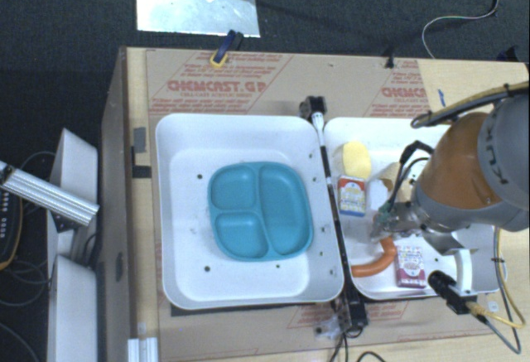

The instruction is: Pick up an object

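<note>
Right bin [364, 130]: yellow object [357, 158] near back-left corner; small carton [352, 195] by left wall; orange sausage-shaped piece [374, 263] and red packet [411, 266] at front edge. Gripper [387, 221] low over centre; grip state indiscernible. Left bin [178, 145]: blue divided tray [260, 210].

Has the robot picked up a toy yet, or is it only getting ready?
Not yet. Done: the arm has reached into the right bin, with the gripper low over the orange sausage. In hand: nothing visibly lifted. Left: grabbing and raising something; the small carton and red packet lie flat.
</note>
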`<state>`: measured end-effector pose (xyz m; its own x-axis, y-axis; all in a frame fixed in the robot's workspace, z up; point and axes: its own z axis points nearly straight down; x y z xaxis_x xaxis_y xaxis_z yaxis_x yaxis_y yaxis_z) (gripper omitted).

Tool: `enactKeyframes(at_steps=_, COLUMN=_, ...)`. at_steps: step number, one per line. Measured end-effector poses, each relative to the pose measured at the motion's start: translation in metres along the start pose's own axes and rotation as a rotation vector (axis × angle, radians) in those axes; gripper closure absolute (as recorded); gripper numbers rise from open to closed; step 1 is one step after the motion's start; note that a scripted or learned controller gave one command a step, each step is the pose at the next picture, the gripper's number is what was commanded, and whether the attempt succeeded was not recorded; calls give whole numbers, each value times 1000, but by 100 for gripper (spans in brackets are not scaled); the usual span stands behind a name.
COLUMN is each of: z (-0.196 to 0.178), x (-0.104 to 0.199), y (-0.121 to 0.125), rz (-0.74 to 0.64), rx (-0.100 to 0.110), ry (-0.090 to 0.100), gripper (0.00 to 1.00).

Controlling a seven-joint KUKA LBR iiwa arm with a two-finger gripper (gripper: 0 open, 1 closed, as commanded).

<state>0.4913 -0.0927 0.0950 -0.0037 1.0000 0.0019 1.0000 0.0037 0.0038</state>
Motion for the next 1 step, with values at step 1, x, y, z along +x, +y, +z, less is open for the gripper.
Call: enactKeyframes(at_steps=1, z=-90, x=78, y=46, rz=0, rx=1, ry=-1, gripper=100)
